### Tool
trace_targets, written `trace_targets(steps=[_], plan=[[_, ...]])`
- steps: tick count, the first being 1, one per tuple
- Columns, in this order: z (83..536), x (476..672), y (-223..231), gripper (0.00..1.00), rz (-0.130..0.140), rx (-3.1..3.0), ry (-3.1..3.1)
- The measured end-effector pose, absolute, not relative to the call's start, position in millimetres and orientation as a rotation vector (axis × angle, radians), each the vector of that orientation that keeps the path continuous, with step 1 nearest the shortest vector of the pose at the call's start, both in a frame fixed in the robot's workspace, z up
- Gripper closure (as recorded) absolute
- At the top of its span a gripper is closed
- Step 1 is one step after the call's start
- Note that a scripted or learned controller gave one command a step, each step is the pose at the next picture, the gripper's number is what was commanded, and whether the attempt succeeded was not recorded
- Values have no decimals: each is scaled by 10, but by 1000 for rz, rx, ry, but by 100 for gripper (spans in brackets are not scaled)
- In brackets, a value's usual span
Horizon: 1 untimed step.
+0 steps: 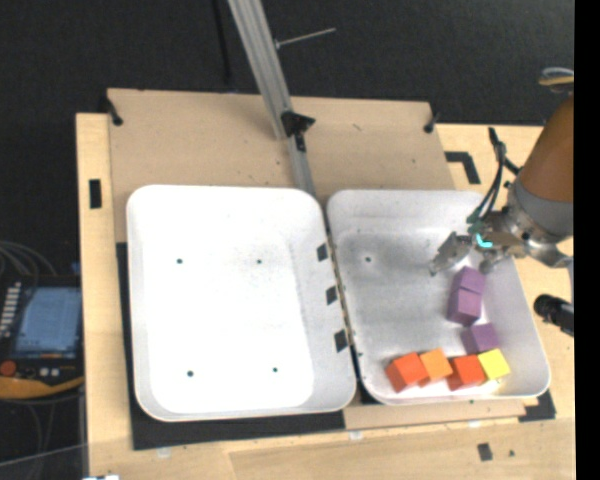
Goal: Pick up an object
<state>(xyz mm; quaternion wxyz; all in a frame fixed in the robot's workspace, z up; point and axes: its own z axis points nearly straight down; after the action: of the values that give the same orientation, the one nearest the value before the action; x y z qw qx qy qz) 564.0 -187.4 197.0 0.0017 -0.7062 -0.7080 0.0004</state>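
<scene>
We see the jaws (471, 255) spread apart, clamped on nothing, hovering in the right bin (380, 298) just above a purple block (468, 295). A second purple block (480, 337) lies at its five o'clock. Along the bin's six o'clock edge sit orange blocks (410, 370) and a yellow block (494, 365).

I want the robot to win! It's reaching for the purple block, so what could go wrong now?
1. The hand sits just above the top of the purple block, not around it, so a close here might catch nothing.
2. A second purple block lies right below the first, with the yellow block and orange blocks clustered near it. A push could shove them together.
3. The blocks sit near the right bin's wall, leaving little room on that side.
</scene>
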Motion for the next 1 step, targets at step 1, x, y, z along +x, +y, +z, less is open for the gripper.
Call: trace_targets(steps=[1], plan=[[1993,5652,-1872,0,-3,-2218,-2225]])
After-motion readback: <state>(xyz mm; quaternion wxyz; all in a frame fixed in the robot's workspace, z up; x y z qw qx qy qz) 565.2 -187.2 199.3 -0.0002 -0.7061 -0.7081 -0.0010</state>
